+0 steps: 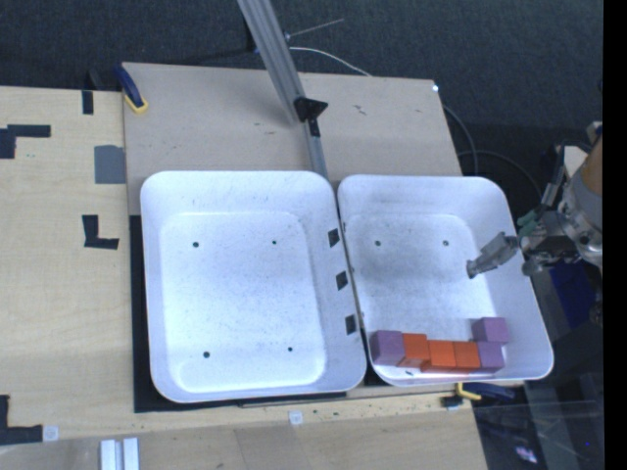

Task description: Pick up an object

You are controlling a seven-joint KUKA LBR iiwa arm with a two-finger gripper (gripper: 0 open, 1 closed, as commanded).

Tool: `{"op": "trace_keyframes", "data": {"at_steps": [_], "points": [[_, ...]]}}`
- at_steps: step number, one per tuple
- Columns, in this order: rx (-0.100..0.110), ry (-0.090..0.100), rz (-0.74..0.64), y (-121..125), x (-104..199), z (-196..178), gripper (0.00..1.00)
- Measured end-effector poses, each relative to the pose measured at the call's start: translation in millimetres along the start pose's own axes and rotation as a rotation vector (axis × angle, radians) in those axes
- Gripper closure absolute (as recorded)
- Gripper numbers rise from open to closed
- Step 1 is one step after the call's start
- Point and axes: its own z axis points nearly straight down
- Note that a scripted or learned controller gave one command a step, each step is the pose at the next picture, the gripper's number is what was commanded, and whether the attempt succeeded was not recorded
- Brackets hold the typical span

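Purple and orange blocks [441, 349] crowd the right bin's [411, 213] near wall, at six o'clock in the bin. Above its three o'clock rim, the gripper [490, 258] hangs; whether its fingers are spread or closed cannot be told. Packed against wall and neighbours, the blocks may leave fingers no room, risking a slipped grasp.

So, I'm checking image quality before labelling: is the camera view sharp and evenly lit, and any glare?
Camera view: soft overall, so the blocks have fuzzy edges; lighting is fairly even, the bin floors are bright but not blown out; the gripper at the right edge is blurry, its jaws unreadable.
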Motion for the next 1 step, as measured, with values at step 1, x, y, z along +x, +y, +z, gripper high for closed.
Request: {"op": "trace_keyframes", "data": {"at_steps": [1], "points": [[-0.002, 0.0, 0.0, 0.2, -14.4, -1.3, 0.0]]}}
